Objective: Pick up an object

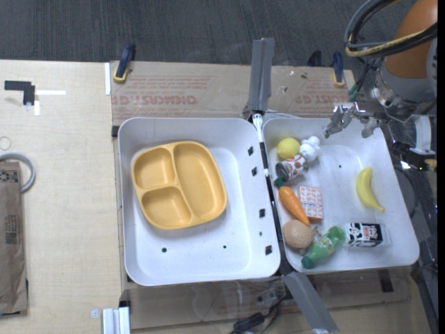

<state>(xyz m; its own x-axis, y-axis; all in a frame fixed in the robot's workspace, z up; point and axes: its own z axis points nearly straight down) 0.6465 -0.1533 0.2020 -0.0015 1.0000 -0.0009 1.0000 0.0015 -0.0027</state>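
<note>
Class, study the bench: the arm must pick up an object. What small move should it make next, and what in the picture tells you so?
Probably move the tool toward the banana and lower it. It hangs over the right bin's far edge, holding nothing, and the banana lies apart from the other items, the nearest uncrowded pick.

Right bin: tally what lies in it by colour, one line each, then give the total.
Right bin, by main colour:
Yellow: 2, lemon, banana
Orange: 1, carrot
Green: 1, green bottle
Tan: 1, potato
Red and white: 2, small bottle, patterned box
Black and white: 1, milk carton
Total: 8
</note>
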